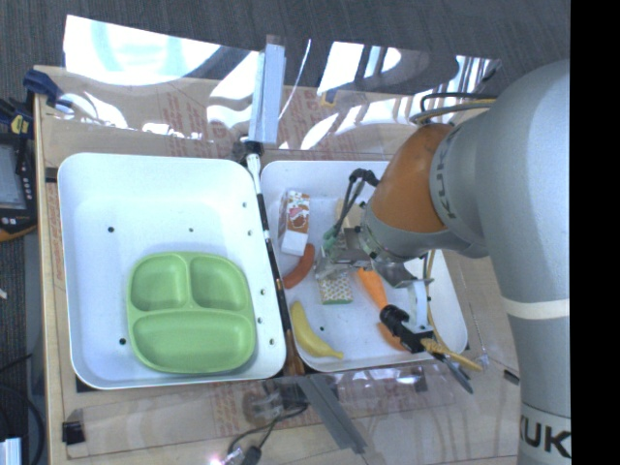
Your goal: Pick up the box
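The box (295,215) is small, red and white, and lies at the upper left of the right bin (320,174), close to the wall between the two bins. My gripper (337,263) hangs over the middle of that bin, below and to the right of the box and apart from it. Directly under the gripper lies a pale green checkered piece (336,289). Nothing shows as lifted off the bin floor.
A red sausage (298,264) lies just below the box. A yellow banana (312,333) rests at the bin's front left, and an orange carrot (371,285) lies right of the checkered piece. The left bin (97,192) holds a green divided plate (191,311).
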